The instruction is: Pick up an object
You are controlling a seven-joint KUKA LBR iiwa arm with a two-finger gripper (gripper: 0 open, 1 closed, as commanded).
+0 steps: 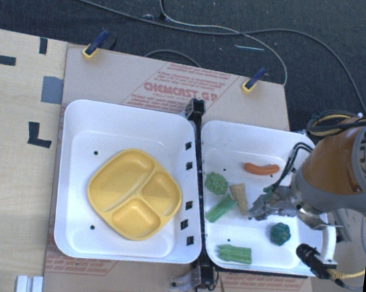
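Over the right-hand bin (238, 135) we see the arm (339, 164) reaching in from the right, its gripper (260, 207) low above the bin floor just right of a tan wedge-shaped piece (239, 196). We cannot tell how the tool is set or whether it has hold of anything; its tip is dark and small against the white.

Around it lie the toy foods. The tan wedge runs roughly top to bottom, leaning a little to the right at its lower end. Touching it on the left, a green pod-like piece (220, 208) has its long axis on a diagonal, from lower left up to upper right. A green broccoli-like lump (216, 183) sits just above that. An orange sausage (261, 168) lies nearly level, left to right, near the far wall. A dark green round piece (280, 233) sits to the gripper's lower right, and a ridged green piece (235, 253) lies level near the front wall.

Beside this, the left bin (73, 160) holds a yellow divided plate (135, 193).
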